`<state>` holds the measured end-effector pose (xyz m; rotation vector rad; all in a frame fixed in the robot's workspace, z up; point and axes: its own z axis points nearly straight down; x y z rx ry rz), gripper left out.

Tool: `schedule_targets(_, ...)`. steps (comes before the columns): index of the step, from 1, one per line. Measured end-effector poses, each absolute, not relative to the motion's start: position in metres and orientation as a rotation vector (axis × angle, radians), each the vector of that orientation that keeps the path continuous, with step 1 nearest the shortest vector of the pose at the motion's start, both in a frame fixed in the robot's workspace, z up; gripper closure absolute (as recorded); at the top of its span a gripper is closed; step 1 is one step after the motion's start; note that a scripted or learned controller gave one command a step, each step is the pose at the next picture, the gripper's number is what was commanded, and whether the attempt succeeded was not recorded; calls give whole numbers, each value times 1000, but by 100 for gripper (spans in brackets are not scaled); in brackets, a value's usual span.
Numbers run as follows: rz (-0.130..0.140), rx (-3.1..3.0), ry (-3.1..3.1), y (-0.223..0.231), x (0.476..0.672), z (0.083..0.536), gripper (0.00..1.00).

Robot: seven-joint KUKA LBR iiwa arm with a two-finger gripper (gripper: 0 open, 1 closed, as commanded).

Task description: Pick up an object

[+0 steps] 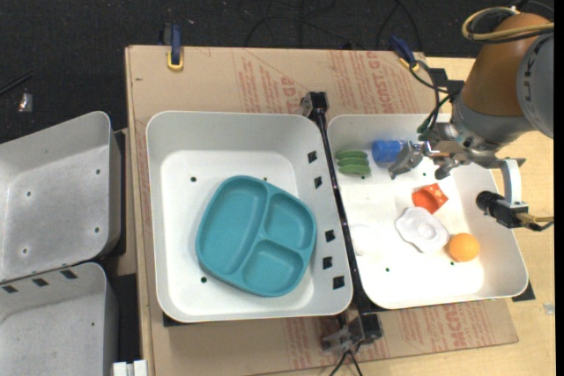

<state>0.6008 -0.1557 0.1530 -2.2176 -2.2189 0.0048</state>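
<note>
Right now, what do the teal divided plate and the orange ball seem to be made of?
The teal divided plate looks like molded plastic with a matte to satin finish: even color, rounded compartment ridges, only soft highlights. The orange ball looks smooth and slightly glossy, probably plastic or rubber, perhaps a toy fruit; the view is too coarse to be sure.
</note>
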Motion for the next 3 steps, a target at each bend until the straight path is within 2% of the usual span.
schedule_targets(1, -2, -2226, -2224, -163, 597, 108, 0)
schedule_targets(2, -3, -2232, -2229, -166, 601, 99, 0)
schedule_targets(3, -12, -2238, -2237, -166, 604, 112, 100)
